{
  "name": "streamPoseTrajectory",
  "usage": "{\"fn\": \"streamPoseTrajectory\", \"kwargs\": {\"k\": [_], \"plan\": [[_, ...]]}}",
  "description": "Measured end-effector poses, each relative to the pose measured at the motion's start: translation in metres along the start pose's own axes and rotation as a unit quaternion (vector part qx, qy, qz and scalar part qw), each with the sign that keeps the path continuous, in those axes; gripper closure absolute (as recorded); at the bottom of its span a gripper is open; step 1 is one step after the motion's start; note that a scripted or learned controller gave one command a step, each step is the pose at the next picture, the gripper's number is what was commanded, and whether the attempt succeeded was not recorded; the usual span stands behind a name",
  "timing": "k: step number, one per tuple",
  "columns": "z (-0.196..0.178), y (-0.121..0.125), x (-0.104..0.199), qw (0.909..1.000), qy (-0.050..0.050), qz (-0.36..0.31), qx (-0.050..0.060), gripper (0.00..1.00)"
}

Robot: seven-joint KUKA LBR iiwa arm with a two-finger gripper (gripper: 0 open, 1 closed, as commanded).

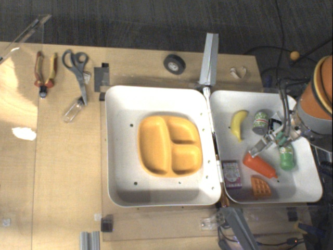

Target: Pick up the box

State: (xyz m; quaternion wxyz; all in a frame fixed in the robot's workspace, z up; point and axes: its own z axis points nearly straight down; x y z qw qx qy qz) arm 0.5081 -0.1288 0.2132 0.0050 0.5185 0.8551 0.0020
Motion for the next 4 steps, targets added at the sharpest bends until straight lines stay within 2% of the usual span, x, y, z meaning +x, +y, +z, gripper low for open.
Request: {"fn": "streamPoseTrajectory", "kwargs": {"k": [1,2,3,4], "plan": [[0.121,0.080,-0.033,0.9898,0.002,0.142,0.002,0.00],[0.123,-0.008,0.023,0.9873,-0.001,0.159,-0.002,0.00],[0.112,0.051,-0.036,0.9714,0.001,0.237,0.003,0.00],[0.120,0.082,-0.103,0.9826,0.014,0.183,0.028,0.00]]}}
